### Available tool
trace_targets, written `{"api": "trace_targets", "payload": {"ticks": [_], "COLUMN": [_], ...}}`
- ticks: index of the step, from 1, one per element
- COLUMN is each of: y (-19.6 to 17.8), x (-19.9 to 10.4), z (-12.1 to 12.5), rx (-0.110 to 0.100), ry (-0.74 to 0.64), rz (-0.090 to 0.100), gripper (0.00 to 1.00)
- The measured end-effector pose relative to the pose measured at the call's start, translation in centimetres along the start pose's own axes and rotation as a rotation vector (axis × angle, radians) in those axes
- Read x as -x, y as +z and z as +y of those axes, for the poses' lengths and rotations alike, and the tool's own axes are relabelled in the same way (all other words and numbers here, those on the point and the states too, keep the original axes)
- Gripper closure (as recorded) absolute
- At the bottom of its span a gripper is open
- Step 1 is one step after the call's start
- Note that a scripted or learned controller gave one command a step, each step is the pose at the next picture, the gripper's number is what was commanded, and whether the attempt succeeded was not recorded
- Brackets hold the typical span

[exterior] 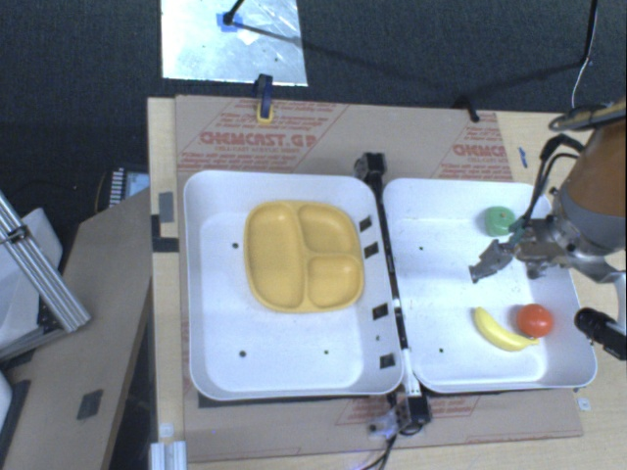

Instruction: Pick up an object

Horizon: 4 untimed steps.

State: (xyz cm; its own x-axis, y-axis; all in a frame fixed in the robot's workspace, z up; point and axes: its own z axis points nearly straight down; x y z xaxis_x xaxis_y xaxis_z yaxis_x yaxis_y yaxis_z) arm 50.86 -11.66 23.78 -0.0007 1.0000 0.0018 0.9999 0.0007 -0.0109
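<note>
Claw (pixel 480 270) hovering above right white bin (pixel 431 360), finger state unclear; poised between small green object (pixel 499 220) and yellow banana (pixel 501 331); nothing gripped.

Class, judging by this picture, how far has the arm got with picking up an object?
Done: nothing lifted. The yellow banana, red round fruit and green round object lie in the right white bin. In hand: the gripper sits over the bin floor between them. Left: grasping and lifting.
</note>
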Motion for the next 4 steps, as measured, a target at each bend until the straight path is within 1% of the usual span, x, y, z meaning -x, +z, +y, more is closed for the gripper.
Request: {"api": "trace_targets", "payload": {"ticks": [1,2,3,4], "y": [-0.6,5.3,10.3,15.6], "x": [0.0,0.6,-0.5,-0.5], "z": [0.2,-0.1,0.0,0.0], "rx": [0.012,0.01,0.009,0.009], "ry": [-0.003,0.0,0.0,0.001], "rz": [-0.002,-0.001,-0.001,-0.001], "gripper": [0.0,0.0,0.0,0.0]}}
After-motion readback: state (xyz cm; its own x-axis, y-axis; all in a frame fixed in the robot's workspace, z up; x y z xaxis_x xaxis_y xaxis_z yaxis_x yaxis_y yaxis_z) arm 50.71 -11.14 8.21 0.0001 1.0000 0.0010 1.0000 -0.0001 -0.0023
